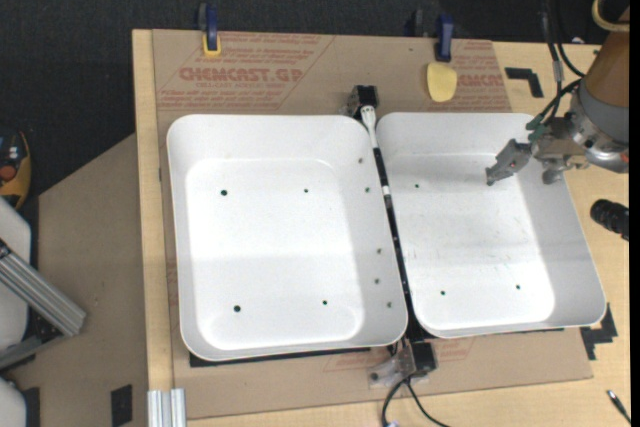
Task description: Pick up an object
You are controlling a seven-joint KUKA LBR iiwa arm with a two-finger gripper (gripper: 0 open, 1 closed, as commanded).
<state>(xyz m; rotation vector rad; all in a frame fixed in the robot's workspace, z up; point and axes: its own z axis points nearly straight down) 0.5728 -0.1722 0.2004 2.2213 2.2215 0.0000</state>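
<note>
The gripper (528, 163) hangs over the upper right part of the right bin (560, 305), its two grey fingers (502, 167) spread apart with nothing between them. One finger points down toward the middle of that bin's floor; the other sits closer to the bin's right wall. Behind them the grey wrist and the arm (610, 90) with its orange band leave the right bin over its upper right corner.

No loose object is visible on the floor of the right bin, which shows a few small dark dots and faint scuffs. The left bin (190, 245) lies just beside the right bin, their rims touching along a dark strip, and its floor likewise shows small dark dots.

Both bins rest on a brown board (290, 65) printed with red lettering. Above the right bin, at the board's far edge, a blue clamp (444, 37) stands over a yellow tag (441, 82); a second blue clamp (208, 21) stands above the left bin.
</note>
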